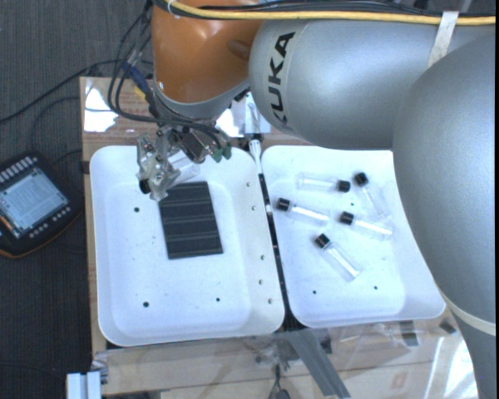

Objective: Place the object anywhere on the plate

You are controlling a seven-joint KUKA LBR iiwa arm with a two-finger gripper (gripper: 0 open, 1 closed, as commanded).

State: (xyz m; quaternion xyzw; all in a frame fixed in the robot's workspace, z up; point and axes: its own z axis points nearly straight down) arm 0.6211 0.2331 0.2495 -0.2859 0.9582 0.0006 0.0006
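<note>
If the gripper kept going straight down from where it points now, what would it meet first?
Probably the near-top left corner of the black ridged plate in the left bin; the gripper hangs about over that edge, though depth is unclear.

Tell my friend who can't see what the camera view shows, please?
A big grey and orange robot arm reaches over two white bins, with its gripper low over the left bin, at the top edge of a dark ridged plate. The right bin has five small clear vials with black caps scattered in it.
</note>
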